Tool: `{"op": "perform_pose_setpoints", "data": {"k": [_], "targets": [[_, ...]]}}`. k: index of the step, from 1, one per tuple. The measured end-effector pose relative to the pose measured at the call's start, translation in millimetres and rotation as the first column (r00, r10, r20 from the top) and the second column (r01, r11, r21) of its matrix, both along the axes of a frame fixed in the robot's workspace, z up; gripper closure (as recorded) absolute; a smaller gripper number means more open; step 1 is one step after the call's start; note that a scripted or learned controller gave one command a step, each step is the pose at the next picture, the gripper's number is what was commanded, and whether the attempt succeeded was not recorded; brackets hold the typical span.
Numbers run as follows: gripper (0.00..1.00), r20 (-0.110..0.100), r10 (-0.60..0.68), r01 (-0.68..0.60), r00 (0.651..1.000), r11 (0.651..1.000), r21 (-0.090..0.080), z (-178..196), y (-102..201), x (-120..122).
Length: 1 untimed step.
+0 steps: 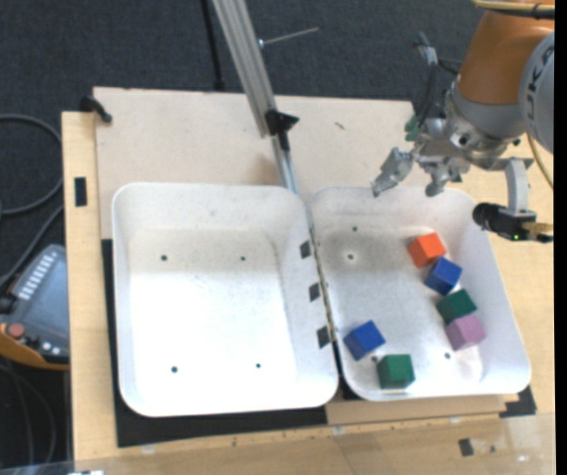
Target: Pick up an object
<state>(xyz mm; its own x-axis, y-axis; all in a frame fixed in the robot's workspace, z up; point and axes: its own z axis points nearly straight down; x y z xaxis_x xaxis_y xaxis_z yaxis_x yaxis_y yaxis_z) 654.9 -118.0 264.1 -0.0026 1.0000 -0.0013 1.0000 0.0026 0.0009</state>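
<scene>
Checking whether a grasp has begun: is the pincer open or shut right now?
Open. The pincer hangs above the right bin's far edge with its fingers spread apart and nothing between them.

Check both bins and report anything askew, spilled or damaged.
Nothing looks spilled or damaged. The six blocks all lie inside the right bin: orange, two blue, two green, one purple. They sit at mixed angles, loosely scattered. The gripper hangs above that bin's far edge, fingers open, holding nothing.
</scene>
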Motion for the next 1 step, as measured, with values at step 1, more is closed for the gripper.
{"op": "perform_pose_setpoints", "data": {"k": [1], "targets": [[0.0,0.012,-0.001,0.001,1.0,1.0,-0.003,-135.3,-59.6,-15.1]]}}
